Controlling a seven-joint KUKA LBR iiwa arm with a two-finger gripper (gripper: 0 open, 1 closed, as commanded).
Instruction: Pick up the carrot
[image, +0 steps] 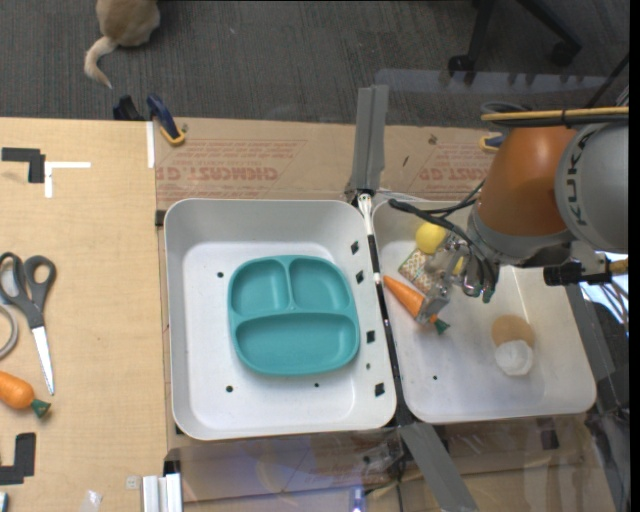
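**A:** What is cut off or unclear, going left to right?

**B:** At the left edge, a second carrot on the desk is partly cropped, below the scissors. Mid-frame, the left bin holds a teal divided plate. In the right bin, the carrot lies near the left wall, just beside the tool, whose opening I cannot tell. A yellow ball is half hidden by the arm.

**A:** Any writing?

**B:** Mirrored red print on the cardboard, unreadable; "KU" on the arm.

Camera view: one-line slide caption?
Gripper poised over the carrot in the right bin; teal plate in the left.
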